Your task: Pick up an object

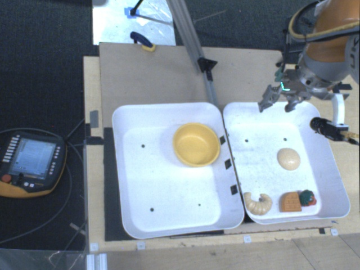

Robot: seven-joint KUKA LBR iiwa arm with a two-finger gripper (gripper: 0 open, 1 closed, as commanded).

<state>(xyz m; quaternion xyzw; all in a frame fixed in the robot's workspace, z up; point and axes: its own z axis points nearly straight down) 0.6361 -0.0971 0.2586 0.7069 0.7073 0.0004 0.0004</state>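
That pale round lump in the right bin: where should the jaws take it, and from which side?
Probably straight down from above, across the widest middle of the pale round lump. It sits alone on the right bin floor, apart from the walls and the other items, so the jaws have room either side. Its domed top could slip, so close low on its flanks. The gripper hangs open above the bin's far end.

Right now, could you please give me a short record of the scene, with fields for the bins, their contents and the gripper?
left bin: holds a yellow bowl, upright, near its far right corner
right bin: holds three items
near middle: pale round object
near edge, left: curled cream object
near edge, right: orange block with a red and green piece
gripper: open, over the far edge of the right bin, nothing between its fingers
task status: no object picked up yet
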